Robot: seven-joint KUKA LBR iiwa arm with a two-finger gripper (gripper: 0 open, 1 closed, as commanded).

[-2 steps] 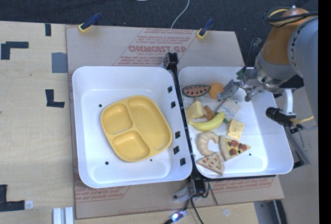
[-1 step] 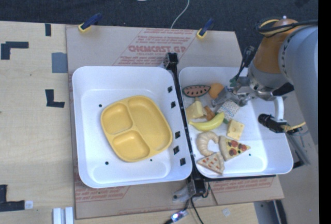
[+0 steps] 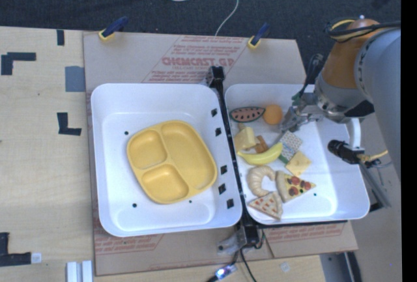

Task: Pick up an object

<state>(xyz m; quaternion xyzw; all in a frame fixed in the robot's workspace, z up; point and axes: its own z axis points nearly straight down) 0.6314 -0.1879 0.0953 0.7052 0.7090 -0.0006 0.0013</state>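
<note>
— Where is the arm? 
— Its gripper (image 3: 291,120) hangs low over the right bin (image 3: 339,199), near the back edge, just beside a small orange (image 3: 273,114) (whether its fingers are parted or closed I cannot tell).

— And the pickings? 
— Toy food crowds that bin: a watermelon slice (image 3: 247,113), a banana (image 3: 262,155), a croissant (image 3: 260,178), a pizza slice (image 3: 294,185), a sandwich wedge (image 3: 266,206). The left bin (image 3: 107,163) bears a yellow divided plate (image 3: 171,160).

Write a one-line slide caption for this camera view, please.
Gripper low over right bin of toy food, near the orange; yellow tray lies in left bin.
</note>
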